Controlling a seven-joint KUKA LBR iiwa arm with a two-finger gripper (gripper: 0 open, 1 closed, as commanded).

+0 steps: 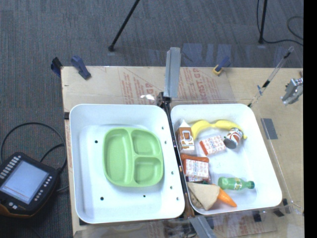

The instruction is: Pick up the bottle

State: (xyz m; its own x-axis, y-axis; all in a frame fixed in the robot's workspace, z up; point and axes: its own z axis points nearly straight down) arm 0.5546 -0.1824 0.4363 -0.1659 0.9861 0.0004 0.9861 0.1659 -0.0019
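Green bottle point(236, 184) lying on its side near the right bin's point(261, 133) front edge, label unreadable, just behind a carrot point(227, 198). Toward the back, a banana point(212, 127), small can point(234, 137) and cartons with red print too small to read. Green divided plate point(132, 156) in the left bin point(81, 133). Gripper point(292, 92) beyond the bench's right edge, state impossible to tell.

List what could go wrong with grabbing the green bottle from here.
1. The bottle lies on its side, so it may roll away under the gripper.
2. The carrot sits right beside it and could get nudged or caught instead.
3. The bin's wall is near its cap end, limiting approach room.
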